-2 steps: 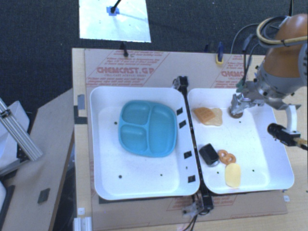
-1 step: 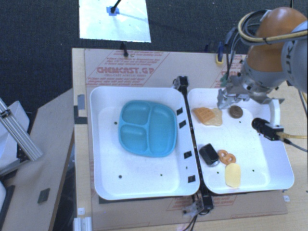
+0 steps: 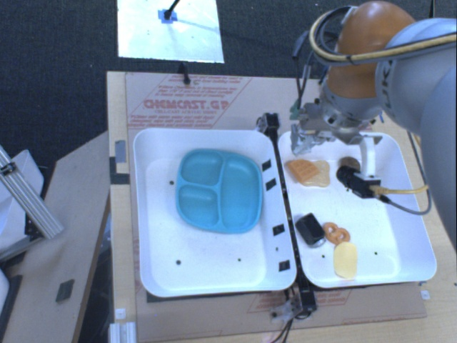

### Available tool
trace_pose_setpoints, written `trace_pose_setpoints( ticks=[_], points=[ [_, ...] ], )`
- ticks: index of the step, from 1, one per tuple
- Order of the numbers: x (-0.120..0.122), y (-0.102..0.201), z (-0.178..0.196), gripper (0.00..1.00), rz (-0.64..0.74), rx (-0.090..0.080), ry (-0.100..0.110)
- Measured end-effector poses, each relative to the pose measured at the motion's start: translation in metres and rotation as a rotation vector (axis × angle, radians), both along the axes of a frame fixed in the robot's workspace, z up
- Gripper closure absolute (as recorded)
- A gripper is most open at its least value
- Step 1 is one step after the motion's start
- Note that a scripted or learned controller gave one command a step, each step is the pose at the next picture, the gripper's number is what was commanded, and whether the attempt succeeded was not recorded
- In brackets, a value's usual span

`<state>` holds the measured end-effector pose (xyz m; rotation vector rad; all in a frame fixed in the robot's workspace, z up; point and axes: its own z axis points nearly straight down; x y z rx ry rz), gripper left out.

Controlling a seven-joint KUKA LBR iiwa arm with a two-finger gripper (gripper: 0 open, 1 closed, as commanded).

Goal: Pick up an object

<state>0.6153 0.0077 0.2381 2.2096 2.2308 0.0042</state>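
In the left white bin we note a blue three-compartment plastic plate. The right white bin holds a tan waffle-like piece, black block, orange pretzel and pale yellow piece. The claw hangs just above the waffle piece; grip state we cannot tell.

smooth glossy white plastic bins; matt blue plastic divided plate; waxy pale yellow piece at five o'clock; rough dark carpet; glossy orange arm band.
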Motion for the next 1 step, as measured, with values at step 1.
trace_pose_setpoints(
  ticks=[1],
  points=[
    [0.0184, 0.0565, 0.0037, 1.00, -0.003, 0.000, -0.001]
  ],
)
